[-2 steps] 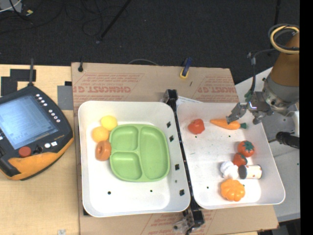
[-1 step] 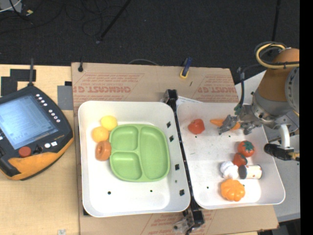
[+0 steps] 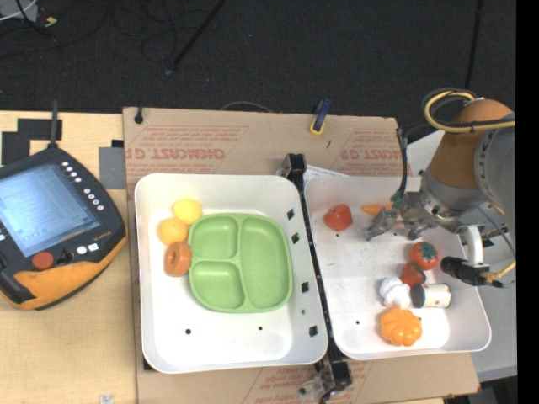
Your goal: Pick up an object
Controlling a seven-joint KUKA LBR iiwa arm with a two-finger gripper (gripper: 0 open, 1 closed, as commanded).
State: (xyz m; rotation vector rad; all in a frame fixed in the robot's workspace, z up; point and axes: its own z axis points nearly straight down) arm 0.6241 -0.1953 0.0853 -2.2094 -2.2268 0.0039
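Hand [image 3: 381, 224] over right shallow white bin [image 3: 354, 326]
Hand's opening could not be determined; nothing visibly held; small red rounded toy [image 3: 338, 218] lay just beside it; orange pumpkin-shaped toy [image 3: 400, 326] sat near front.

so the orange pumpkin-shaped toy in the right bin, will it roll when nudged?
Probably somewhat: the orange pumpkin-shaped toy looks rounded and lobed, so it may rock rather than roll far. It looks like smooth plastic, likely light and slippery. It sits close to the right white bin's front wall, which could stop it.

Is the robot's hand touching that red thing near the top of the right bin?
Apart. In the camera view the hand sits to the right of the red piece, and a strip of bare white bin floor shows plainly between them.
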